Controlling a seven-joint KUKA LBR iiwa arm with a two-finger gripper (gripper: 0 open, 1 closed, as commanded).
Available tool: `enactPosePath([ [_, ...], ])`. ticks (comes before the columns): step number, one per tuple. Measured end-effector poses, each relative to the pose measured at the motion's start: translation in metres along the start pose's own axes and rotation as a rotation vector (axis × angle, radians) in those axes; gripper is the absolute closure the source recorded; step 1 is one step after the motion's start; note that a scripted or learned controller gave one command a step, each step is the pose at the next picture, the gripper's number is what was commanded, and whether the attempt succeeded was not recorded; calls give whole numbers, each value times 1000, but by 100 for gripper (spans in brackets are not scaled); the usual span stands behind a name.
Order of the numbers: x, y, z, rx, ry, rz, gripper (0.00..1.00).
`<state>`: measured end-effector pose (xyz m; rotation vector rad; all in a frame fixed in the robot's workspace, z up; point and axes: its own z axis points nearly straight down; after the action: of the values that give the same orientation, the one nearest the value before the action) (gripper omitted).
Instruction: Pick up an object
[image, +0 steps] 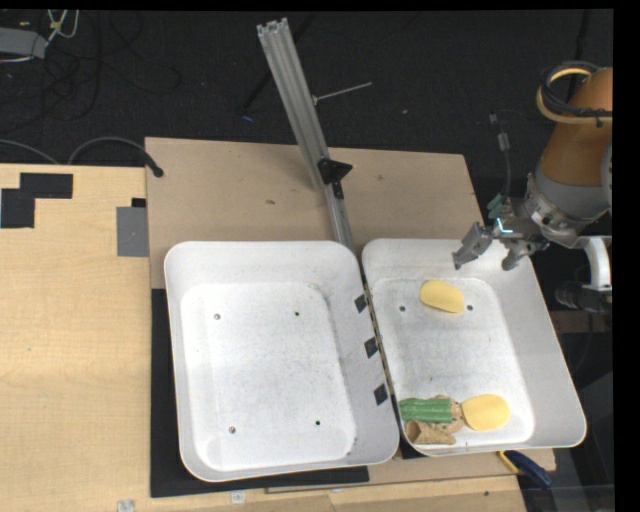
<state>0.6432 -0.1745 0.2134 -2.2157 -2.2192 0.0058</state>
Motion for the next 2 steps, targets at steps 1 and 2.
enactPosePath([
  [1, 0, 1, -2, -3, -1, -3, 0],
  [2, 7, -7, 47, 1, 0, 0, 0],
])
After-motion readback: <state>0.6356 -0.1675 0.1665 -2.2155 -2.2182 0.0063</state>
